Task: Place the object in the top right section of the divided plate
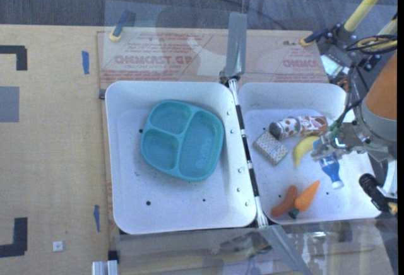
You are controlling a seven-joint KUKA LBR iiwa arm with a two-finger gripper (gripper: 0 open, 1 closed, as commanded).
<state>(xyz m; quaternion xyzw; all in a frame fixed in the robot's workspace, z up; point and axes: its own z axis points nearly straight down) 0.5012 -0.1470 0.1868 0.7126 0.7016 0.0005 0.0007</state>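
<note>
Camera view: gripper (326, 149) sits over right bin (353, 201) beside banana (303, 148); finger state cannot be determined.

divided plate (182, 139) — teal, three sections | lying flat | middle of left bin (126, 204)

Arm (385, 100) cut off at right edge; gripper (328, 149) overlaps banana (303, 149) end and blue item (332, 174), finger state unreadable
</note>
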